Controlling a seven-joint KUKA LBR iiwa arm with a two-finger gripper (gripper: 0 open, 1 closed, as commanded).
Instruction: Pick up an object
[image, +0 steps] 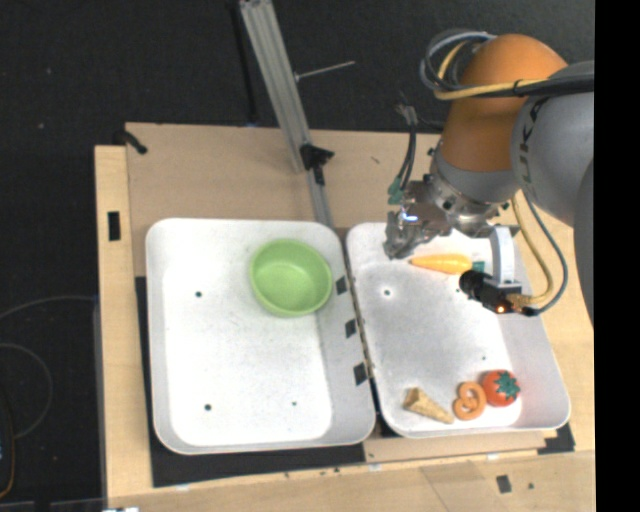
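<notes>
My gripper (399, 243) hangs over the far left corner of the right bin (440, 330), low above its floor. Just to its right lies an orange carrot-shaped object (441, 263), close to the fingers but not between them. Near the front edge of the right bin sit a tan wedge (427, 405), an orange pretzel-like ring (468, 400) and a red tomato (500, 387). A green bowl (290, 277) rests in the far part of the left bin (200, 340).
A slanted metal post (285, 100) rises behind the bins and ends at a clamp between them. Cables and a black fitting (490, 290) hang from the wrist over the right bin. The bench edge runs along the front.
</notes>
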